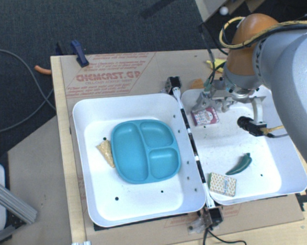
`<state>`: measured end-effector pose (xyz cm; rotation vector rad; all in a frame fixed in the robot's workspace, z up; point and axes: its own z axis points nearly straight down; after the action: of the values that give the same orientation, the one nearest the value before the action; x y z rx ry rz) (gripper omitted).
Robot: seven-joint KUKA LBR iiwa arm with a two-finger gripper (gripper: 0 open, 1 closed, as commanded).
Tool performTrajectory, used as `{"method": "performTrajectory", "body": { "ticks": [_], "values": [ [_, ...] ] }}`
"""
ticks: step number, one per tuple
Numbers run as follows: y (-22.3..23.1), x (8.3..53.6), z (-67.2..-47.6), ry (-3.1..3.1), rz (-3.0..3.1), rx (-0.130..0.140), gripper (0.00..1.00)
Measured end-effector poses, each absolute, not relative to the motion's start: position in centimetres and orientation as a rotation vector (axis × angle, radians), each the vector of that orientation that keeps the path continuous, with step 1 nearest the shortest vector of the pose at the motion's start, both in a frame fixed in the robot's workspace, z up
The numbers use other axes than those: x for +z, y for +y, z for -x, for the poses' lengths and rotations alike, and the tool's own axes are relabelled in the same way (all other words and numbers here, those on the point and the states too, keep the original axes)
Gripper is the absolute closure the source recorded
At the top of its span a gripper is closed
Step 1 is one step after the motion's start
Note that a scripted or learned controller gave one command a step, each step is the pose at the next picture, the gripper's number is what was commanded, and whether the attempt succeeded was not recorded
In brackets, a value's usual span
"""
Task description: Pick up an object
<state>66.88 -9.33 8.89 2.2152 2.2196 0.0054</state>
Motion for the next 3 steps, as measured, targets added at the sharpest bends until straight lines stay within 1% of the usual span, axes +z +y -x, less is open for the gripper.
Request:
{"method": "performTrajectory", "body": {
  "ticks": [2,3],
  "values": [
    [-9.68,8.89,-66.89,2.221,-2.216,0.008,0.0],
    [-9.37,8.89,-66.87,2.217,-2.216,0.004,0.0]
  ]
}}
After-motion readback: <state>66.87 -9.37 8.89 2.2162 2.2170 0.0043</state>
